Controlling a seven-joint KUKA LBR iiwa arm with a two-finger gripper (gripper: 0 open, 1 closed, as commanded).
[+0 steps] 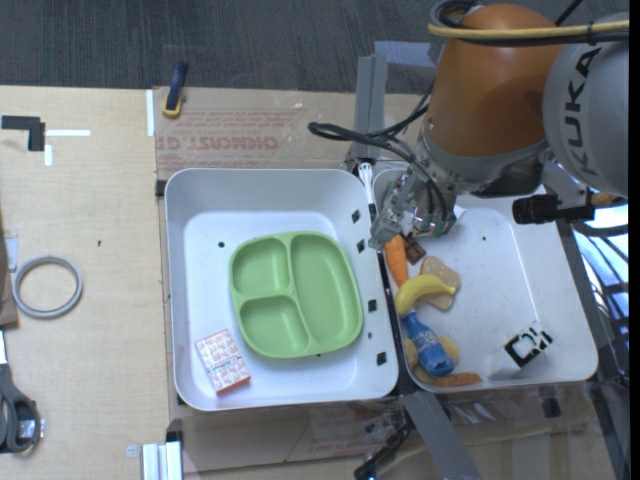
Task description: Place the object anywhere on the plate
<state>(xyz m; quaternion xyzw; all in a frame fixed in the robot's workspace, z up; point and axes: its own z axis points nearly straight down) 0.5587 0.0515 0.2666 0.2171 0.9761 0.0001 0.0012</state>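
Lying just below gripper (pixel 398 220): carrot (pixel 398 260), right bin, apart from plate (pixel 296 294).

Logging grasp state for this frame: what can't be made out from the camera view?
- Gripper: the wrist's bulk and cables crowd it, so its grasp state can't be read.
- Carrot: its upper end runs under the gripper; contact is unclear.
- Blue bottle: it covers part of the items beneath.
- Small box beside the green plate: its print is too small to read.
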